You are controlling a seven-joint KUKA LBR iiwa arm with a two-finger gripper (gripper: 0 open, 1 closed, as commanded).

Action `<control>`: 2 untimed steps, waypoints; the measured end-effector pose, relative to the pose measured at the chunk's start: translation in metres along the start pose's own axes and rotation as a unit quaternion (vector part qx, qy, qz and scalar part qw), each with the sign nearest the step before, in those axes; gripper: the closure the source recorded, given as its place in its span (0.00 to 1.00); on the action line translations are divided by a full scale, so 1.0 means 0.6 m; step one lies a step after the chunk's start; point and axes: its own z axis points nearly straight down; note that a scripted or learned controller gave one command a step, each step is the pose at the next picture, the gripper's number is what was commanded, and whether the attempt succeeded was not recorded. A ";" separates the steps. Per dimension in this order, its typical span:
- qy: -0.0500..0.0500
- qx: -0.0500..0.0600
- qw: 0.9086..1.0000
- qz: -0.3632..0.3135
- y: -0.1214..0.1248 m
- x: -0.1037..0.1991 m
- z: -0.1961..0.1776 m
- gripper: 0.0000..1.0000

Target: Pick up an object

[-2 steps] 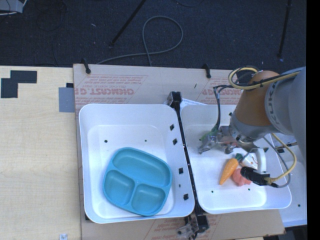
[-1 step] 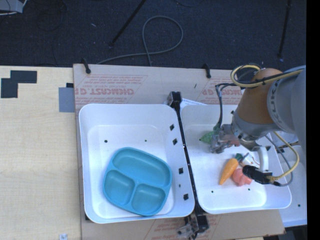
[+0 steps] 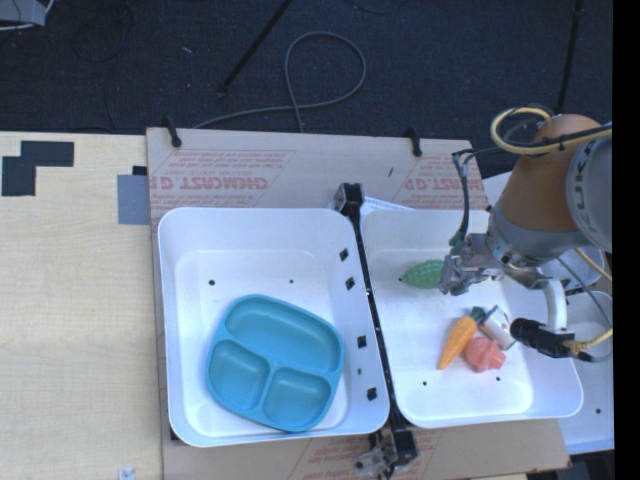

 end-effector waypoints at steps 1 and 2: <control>0.000 -0.001 1.000 -0.002 0.001 -0.002 -0.088 1.00; 0.001 0.002 1.000 -0.003 -0.014 0.091 -0.077 1.00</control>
